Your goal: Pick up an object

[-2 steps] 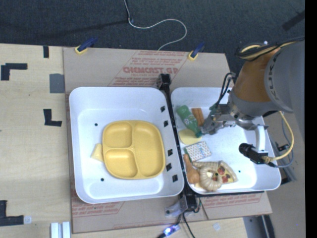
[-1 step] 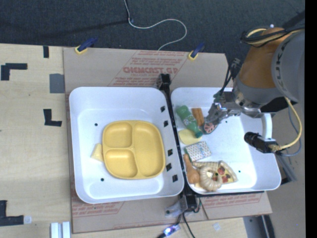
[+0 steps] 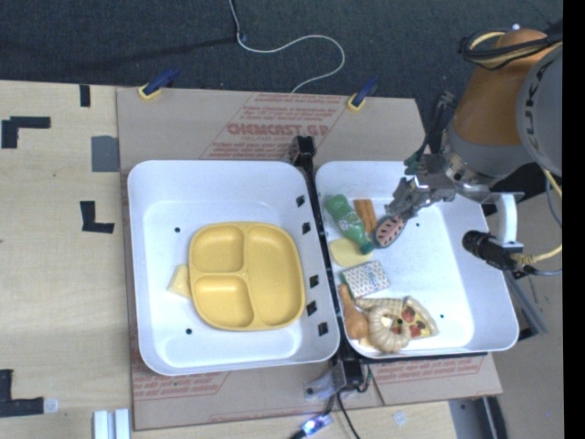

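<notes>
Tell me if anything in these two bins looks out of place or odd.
One thing: a pale yellow piece lies partly tucked under the yellow divided plate in the left bin. The toys in the right bin are jumbled along its left side.

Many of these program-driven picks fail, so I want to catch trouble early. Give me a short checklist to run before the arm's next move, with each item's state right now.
1. Gripper is over the right bin, where the small items lie: ok.
2. A thing is between the fingers: cannot tell. A small pink-and-dark object sits right at the tip, but whether it is gripped or just lying below is unclear.
3. Neighbours near that object: not ok. The green item and orange stick lie beside it.
4. Pile at the bin's near-left corner, with the pizza slice, is away from the gripper: ok.
5. Yellow divided plate sits in the left bin, out of the way: ok.
</notes>
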